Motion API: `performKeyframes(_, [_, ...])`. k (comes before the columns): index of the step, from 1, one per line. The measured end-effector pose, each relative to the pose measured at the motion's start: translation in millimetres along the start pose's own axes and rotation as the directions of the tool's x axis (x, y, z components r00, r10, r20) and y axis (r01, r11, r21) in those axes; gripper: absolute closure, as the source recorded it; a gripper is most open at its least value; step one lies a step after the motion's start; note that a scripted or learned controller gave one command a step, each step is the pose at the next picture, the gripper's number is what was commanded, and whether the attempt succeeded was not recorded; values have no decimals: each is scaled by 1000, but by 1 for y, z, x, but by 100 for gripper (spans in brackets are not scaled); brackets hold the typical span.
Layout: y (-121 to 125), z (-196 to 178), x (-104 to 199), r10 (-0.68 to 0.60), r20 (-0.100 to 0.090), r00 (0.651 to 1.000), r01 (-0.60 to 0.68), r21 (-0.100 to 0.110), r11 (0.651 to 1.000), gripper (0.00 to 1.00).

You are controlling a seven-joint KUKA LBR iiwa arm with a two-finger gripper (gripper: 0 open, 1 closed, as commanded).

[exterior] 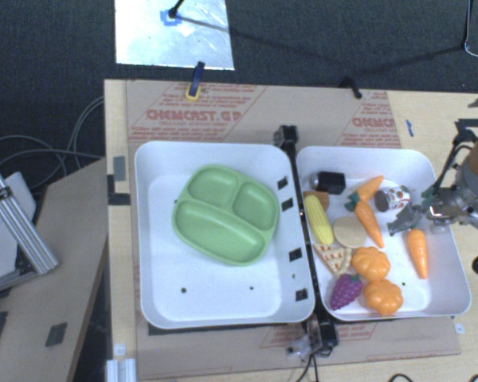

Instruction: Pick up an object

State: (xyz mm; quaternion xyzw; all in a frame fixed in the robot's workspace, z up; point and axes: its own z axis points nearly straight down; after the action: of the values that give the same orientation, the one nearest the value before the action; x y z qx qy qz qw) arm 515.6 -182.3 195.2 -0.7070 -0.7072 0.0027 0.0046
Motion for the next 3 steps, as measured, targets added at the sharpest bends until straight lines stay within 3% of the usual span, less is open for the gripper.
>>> performKeyframes(1, [3, -6, 0, -3, 3, 1000, 3, -12, 1000, 0])
performKeyframes(3, [5, 109, 3, -1, 2, 1000, 1, -10, 1000, 0])
